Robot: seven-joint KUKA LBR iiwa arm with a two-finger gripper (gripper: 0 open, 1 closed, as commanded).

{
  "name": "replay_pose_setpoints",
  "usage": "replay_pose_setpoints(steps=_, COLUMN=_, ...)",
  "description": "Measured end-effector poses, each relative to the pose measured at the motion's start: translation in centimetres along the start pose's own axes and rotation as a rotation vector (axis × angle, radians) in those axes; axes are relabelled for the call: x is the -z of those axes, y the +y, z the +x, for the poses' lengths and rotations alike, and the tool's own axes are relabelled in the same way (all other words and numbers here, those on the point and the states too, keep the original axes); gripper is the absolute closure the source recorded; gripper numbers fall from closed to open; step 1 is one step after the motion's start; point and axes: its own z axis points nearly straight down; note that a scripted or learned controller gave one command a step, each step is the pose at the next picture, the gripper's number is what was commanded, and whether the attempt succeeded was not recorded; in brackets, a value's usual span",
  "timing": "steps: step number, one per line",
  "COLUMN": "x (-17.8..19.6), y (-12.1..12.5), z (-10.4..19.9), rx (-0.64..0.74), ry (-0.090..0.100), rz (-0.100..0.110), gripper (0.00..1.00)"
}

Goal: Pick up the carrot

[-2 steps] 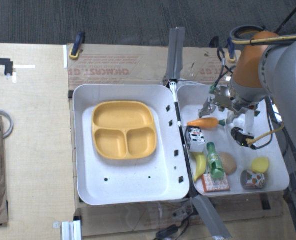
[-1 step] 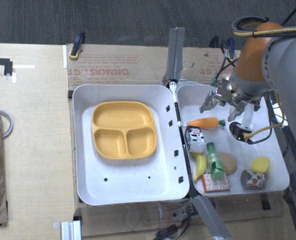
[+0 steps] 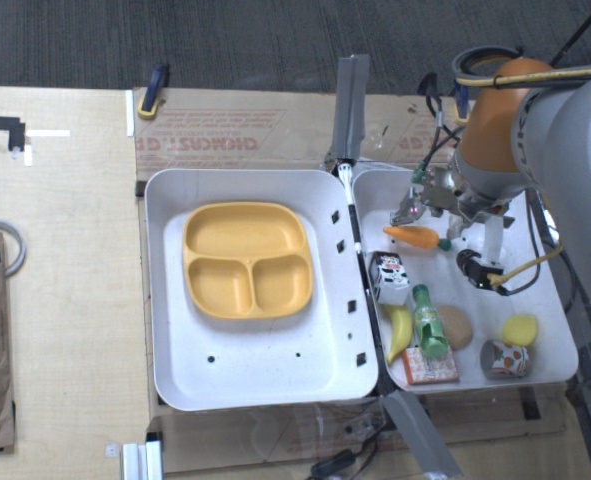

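Observation:
The carrot (image 3: 413, 235) is a small orange piece with a green tip at its right end. It lies in the upper part of the right bin (image 3: 545, 258), close to the divider between the bins. My gripper (image 3: 431, 225) hangs directly over it, below the orange wrist band. Its fingers look spread, one finger (image 3: 408, 212) near the carrot's left half and the other by the green tip. The carrot seems to rest on the bin floor, and I cannot see it pinched.
The left bin (image 3: 175, 348) holds a yellow compartment plate (image 3: 245, 258). Below the carrot in the right bin are a cow-print carton (image 3: 389, 276), a banana (image 3: 399, 333), a green bottle (image 3: 430, 323), a brown round fruit (image 3: 458, 326), a lemon (image 3: 520, 330), a can (image 3: 505, 360) and a red box (image 3: 431, 370).

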Motion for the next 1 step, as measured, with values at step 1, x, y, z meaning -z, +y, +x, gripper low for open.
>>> replay_pose_setpoints(steps=1, x=-0.91, y=1.02, z=0.77, rx=0.221, ry=0.001, rz=0.019, gripper=0.00)
